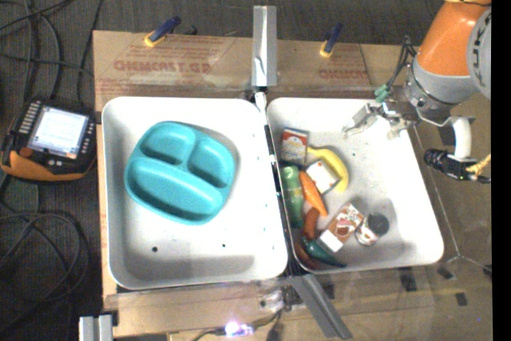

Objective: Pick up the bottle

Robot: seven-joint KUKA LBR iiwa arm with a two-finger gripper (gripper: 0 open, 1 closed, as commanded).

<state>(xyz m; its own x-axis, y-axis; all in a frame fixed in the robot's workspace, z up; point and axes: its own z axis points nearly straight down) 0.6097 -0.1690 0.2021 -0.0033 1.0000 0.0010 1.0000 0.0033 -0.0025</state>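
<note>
one bottle (291, 192), one teal tray (184, 172) (two bins), tool (375, 114) empty.

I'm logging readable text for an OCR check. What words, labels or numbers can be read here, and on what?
Red stencilled print on the cardboard sheet behind the bins: mirrored or inverted and blurred, not readable.
Small carton in the right bin: printed label, too small to read.
Small packet near the front of that bin: print too blurred to read.
Handheld pendant screen left of the bench: glare, nothing legible.
</note>
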